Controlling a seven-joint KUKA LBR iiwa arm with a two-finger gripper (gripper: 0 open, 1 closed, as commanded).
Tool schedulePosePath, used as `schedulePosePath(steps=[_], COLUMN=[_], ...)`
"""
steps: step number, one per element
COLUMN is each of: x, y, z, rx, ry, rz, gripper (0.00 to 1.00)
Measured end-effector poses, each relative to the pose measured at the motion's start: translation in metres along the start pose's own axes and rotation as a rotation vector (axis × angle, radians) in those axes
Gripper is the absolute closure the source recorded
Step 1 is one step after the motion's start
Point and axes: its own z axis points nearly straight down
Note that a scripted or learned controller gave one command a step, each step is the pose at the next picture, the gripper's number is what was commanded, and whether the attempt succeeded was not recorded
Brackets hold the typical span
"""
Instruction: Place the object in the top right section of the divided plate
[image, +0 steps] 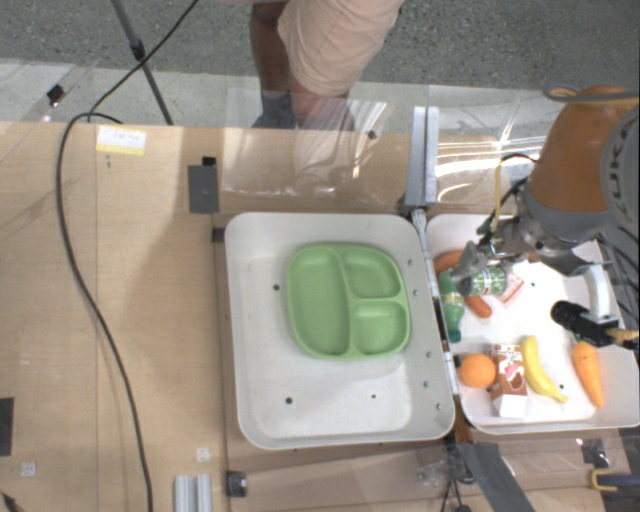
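The green divided plate (349, 300) lies in the left bin (262, 400), with one long section on its left and two smaller ones on its right, all bare. My gripper (481, 272) is down in the right bin (560, 420), near its left wall. It hangs over a cluster of small items: a green bottle (453, 312), a red piece (481, 306) and an orange-red piece (448, 260). The wrist hides what lies directly beneath it.
Near the front of the right bin lie an orange (478, 370), a small carton (510, 382), a banana (541, 367) and a carrot (588, 372). A pink-and-white packet (512, 290) sits beside the gripper. A raised divider wall (437, 330) separates the bins.
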Motion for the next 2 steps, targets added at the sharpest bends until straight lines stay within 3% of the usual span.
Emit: schedulePosePath(steps=[1, 2], x=[0.053, 0.125], y=[0.007, -0.012], z=[-0.014, 0.001], rx=[0.0, 0.003], ry=[0.001, 0.003], rz=[-0.045, 0.074], gripper=[1.0, 1.0])
